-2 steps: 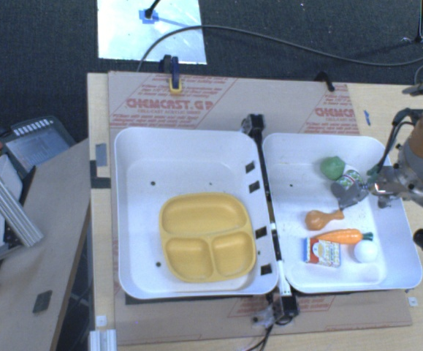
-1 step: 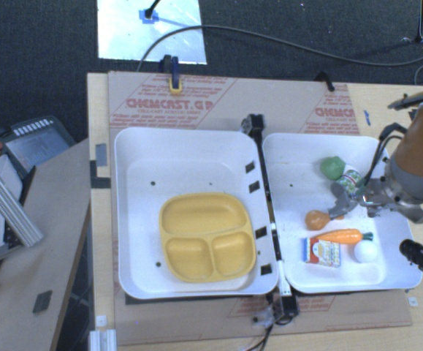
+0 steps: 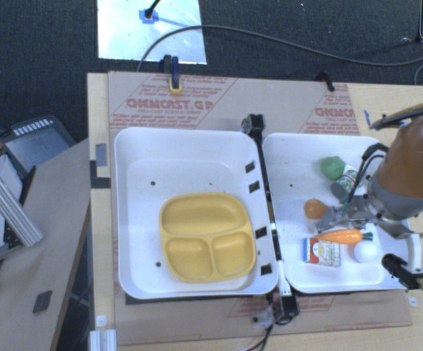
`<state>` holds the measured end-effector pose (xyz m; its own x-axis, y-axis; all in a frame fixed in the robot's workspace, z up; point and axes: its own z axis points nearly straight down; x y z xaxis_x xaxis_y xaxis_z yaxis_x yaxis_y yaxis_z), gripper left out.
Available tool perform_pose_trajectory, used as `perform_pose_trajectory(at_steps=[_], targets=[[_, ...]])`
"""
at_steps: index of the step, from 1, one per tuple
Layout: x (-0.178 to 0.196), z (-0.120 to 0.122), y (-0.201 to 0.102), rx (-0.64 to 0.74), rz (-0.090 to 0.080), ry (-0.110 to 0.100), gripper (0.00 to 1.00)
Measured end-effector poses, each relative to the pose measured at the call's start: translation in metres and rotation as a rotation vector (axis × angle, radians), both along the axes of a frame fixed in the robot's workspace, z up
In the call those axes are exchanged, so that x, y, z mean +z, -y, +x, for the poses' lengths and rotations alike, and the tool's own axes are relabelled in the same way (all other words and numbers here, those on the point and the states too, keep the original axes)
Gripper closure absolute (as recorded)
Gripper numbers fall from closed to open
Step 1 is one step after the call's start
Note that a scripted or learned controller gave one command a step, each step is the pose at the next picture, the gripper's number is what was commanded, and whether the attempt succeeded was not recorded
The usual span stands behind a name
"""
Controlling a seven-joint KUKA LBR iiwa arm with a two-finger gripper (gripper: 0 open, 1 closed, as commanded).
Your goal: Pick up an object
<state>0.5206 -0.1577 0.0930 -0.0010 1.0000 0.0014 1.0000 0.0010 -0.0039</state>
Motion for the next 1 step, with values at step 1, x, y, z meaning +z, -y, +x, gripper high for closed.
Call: perform_pose_trajectory(at_steps=[1], targets=[[0.0138, 0.0021, 0.001, -0.001, -0.002, 0.006, 1.0]])
